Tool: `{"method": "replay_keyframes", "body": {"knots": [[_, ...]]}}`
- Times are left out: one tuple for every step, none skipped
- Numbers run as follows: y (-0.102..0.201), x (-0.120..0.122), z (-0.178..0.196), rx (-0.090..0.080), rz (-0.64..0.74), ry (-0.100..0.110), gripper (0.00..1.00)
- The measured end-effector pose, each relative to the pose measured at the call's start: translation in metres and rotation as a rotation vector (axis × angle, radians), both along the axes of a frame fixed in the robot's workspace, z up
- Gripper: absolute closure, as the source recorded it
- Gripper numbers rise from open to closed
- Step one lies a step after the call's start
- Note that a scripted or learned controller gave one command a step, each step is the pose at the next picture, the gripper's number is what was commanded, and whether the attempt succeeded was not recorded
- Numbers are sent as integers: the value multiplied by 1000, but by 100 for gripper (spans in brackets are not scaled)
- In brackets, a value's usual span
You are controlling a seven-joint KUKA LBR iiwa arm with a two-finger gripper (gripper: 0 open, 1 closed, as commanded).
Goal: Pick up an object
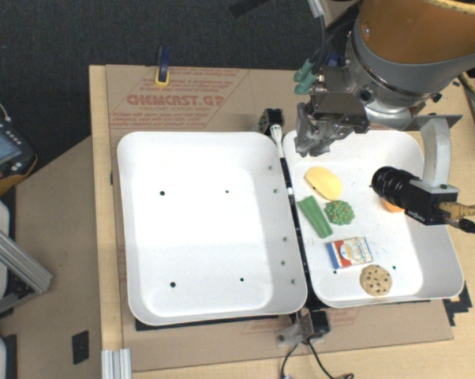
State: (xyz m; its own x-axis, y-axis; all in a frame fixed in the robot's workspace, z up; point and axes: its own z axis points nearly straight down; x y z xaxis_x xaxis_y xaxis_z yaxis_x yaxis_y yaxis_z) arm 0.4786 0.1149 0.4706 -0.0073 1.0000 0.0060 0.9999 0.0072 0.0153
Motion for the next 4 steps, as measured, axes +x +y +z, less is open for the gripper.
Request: {"method": "replay_keyframes", "body": {"knots": [[8,1,60,-3,-6,6,100],[-39,0,-45,-9,-12,28,100],[-37,2,-29,-6,-7,11,100],[-103,0,-127,-8,-15,26,100]]}}
